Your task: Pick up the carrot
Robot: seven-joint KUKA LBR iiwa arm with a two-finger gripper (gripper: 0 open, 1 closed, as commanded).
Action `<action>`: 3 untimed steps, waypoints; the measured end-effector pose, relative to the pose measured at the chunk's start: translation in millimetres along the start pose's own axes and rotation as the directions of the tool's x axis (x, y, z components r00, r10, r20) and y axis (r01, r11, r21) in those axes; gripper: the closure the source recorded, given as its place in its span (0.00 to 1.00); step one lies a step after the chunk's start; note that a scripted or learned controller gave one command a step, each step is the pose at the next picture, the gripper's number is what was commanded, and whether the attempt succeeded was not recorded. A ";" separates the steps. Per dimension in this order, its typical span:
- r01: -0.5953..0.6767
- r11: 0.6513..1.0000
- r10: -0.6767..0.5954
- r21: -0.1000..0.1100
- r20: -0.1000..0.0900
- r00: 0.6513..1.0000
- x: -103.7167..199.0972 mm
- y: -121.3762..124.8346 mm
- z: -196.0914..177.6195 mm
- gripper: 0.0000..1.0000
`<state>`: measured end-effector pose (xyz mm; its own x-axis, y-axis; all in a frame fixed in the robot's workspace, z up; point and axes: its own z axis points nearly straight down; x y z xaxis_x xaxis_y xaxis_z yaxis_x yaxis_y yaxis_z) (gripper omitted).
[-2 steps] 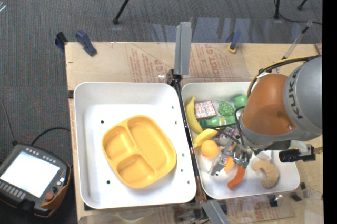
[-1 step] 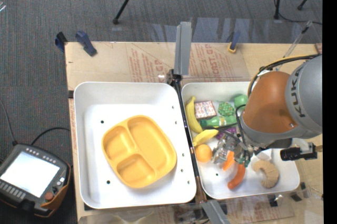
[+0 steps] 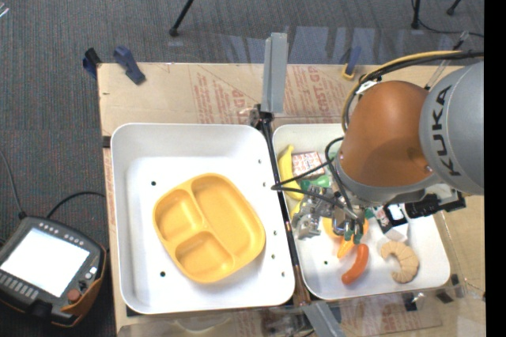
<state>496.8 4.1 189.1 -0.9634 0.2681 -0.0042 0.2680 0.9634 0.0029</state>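
Two white bins sit side by side on the surface, and I'm watching the right bin (image 3: 439, 274), where the arm (image 3: 411, 138) hangs low over the clutter. The fingers (image 3: 345, 226) hover right above the carrot (image 3: 345, 247) — I cannot tell whether they are open or closed, and I see nothing between them. The carrot lies near the front edge of that bin, just beside a red sausage (image 3: 356, 264), with a croissant (image 3: 399, 259) toward the front right corner. A banana (image 3: 285, 164) lies along the bin's left wall. Over in the left bin (image 3: 134, 161) — a yellow divided plate (image 3: 208, 226).
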 end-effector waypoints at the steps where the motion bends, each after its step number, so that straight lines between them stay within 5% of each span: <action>1: 0.318 0.948 -0.318 0.000 -0.005 0.948 6.6 -30.0 2.4 1.00; 2: 0.401 0.916 -0.401 0.001 -0.006 0.916 -60.4 -110.4 8.6 1.00; 3: 0.405 0.914 -0.405 -0.001 -0.005 0.914 -60.3 -107.7 8.4 0.00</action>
<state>526.0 -115.8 180.7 -0.9894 -0.1455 0.0001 -0.1455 0.9894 0.0018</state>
